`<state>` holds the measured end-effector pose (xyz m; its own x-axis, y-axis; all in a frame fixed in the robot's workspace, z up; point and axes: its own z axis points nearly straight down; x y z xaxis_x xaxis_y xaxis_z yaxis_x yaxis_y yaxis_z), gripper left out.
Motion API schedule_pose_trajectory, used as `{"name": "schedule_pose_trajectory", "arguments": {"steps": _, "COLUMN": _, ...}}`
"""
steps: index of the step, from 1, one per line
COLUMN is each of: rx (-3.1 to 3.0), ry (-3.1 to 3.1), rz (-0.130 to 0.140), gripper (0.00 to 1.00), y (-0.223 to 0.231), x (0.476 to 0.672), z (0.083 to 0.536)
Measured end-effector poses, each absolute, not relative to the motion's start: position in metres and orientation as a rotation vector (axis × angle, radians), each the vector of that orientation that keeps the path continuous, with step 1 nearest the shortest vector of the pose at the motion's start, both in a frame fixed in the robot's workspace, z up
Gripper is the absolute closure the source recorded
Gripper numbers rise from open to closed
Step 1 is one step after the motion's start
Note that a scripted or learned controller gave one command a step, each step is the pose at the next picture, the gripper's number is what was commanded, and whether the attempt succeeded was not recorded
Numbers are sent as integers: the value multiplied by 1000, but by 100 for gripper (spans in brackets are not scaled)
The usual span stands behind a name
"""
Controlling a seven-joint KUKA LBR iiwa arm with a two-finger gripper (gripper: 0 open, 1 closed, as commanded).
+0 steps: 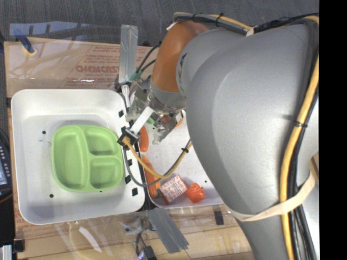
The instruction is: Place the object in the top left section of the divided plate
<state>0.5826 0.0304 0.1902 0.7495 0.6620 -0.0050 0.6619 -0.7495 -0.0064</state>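
We see the divided plate (87, 158), light green with rounded corners, lying flat in the middle of the left bin (32, 107). We count three compartments: one long section on its left side and two smaller ones on its right.

Divided plate (87, 158) in left bin (27, 199); carton (172, 189) and small fruit (196, 193) side by side in right bin (209, 200).
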Motion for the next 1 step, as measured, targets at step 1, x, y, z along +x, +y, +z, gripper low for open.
{"name": "schedule_pose_trajectory", "arguments": {"steps": 1, "rx": -2927, "ry": -1121, "rz": 17, "gripper": 100, "y": 32, "x": 582, "z": 199}}
